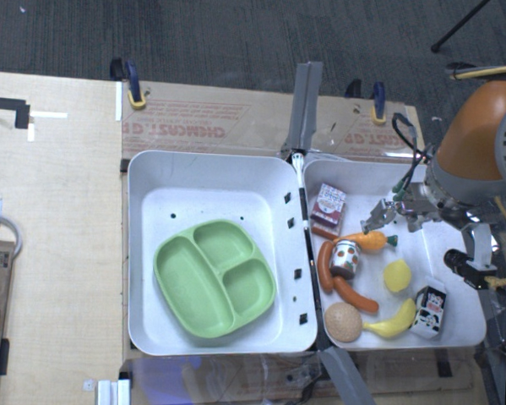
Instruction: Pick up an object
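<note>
We are logging: gripper (386, 215) hanging over right bin (457, 339) near far edge, above carrot (367, 241); finger state — cannot tell. Green tray (215, 276) lying in left bin (141, 234).

Two white bins (141, 234), one green tray (215, 278), one carrot (365, 241), one banana (392, 322), one lemon (397, 276), two sausages (354, 294)

a green divided plate (216, 278) lies tilted in the left bin (141, 234) (three compartments), and two blue-and-yellow clamps (134, 88) pin cardboard (215, 123) at the bench's back edge.

Tray (215, 276) in left bin (141, 234) (banana (392, 322) right).
</note>
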Controlling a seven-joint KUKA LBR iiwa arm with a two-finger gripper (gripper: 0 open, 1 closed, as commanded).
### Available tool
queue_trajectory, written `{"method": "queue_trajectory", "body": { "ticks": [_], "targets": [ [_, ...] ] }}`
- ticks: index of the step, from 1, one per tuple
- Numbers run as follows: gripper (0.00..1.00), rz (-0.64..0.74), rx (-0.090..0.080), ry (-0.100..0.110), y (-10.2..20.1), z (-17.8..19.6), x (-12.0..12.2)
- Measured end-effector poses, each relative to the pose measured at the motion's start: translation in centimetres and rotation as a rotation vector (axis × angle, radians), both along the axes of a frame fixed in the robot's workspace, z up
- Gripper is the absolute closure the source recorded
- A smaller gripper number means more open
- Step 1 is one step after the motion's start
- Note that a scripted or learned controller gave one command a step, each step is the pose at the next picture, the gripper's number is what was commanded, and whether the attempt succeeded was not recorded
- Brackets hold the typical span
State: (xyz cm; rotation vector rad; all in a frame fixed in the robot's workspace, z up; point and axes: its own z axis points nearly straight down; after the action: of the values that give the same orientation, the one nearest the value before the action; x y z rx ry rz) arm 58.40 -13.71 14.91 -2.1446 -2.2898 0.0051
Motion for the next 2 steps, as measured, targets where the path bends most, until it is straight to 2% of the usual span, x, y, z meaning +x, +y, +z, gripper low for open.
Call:
{"method": "queue_trajectory", "body": {
  "ticks": [1, 2],
  "targets": [
    [0.00, 0.029, -0.003, -0.004, 0.3, -5.8, -2.2],
    [0.00, 0.204, -0.001, -0.004, -1.7, -5.9, 2.7]
  ]
}}
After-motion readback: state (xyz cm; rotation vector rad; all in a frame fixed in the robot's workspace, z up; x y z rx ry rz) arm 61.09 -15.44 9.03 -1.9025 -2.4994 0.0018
